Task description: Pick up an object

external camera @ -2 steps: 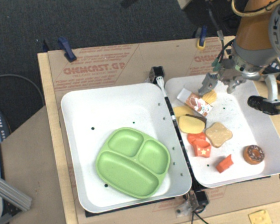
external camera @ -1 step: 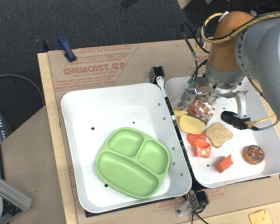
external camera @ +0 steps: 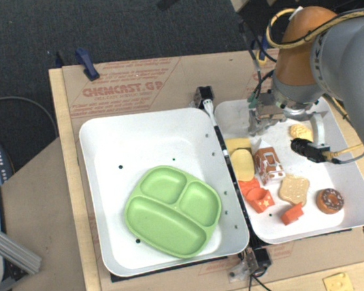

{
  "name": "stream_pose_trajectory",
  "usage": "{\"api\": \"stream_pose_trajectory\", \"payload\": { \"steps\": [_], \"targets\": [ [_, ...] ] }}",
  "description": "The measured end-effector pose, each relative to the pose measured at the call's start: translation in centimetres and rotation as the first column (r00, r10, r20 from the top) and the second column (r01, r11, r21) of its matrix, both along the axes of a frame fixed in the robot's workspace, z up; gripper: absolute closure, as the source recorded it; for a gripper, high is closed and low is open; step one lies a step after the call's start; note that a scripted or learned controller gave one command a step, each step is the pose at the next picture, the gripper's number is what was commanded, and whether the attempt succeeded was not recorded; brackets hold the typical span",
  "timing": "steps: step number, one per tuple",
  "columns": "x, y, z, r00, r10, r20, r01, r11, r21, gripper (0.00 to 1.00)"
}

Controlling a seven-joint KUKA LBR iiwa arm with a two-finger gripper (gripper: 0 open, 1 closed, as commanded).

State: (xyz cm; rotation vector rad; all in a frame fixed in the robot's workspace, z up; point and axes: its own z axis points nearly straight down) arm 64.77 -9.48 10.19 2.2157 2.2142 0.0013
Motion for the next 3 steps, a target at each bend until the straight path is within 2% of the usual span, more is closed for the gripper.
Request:
{"api": "stream_pose_trajectory", "payload": {
  "steps": [1, 2, 3],
  "targets": [
    [0.0, 0.0, -0.1, 1.0, 0.0, -0.002, 0.0, 1.0, 0.0, 0.0],
    [-6.6, 0.1, 1.2, 1.0, -0.001, -0.013, 0.002, 1.0, 0.008, 0.0],
    [-3.2, 0.0, -1.5, 1.0, 0.002, 0.002, -0.002, 1.0, 0.005, 0.0]
  ]
}}
